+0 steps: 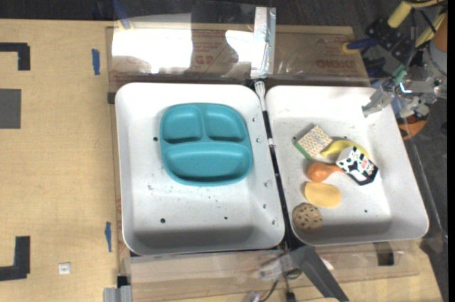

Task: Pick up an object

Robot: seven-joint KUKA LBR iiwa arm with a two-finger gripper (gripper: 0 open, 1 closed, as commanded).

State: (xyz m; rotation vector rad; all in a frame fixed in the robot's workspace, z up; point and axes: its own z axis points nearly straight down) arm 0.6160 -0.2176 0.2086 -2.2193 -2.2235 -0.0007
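- A cluster of small objects lies in the right bin [398,212], below and to the left of the gripper [387,96], which hovers at the bin's upper right corner, well apart from all of them.
- Nearest the gripper is a black-and-white patterned item [357,165], lying just beside a yellow banana-shaped piece [338,148].
- A little farther left of the gripper sits a flat speckled card or packet [313,140] with a green edge, touching the yellow piece.
- Below these, farther from the gripper, rest an orange spoon-like piece [323,170] and a yellow-orange oval [323,195], close together.
- Farthest from the gripper within this bin, a brown speckled cookie-like disc [306,217] lies at the lower left corner.
- The gripper appears as a grey metal tip amid cables; whether its fingers are spread or closed cannot be told from this angle, and nothing is seen between them.
- Far to the gripper's left, across the divide, the left bin [142,215] holds a teal sectioned plate [205,143] with three compartments, lying flat.
- Behind both bins, up and left of the gripper, a clear plastic sheet [192,38] stands taped on the bench [50,151], catching bright glare.
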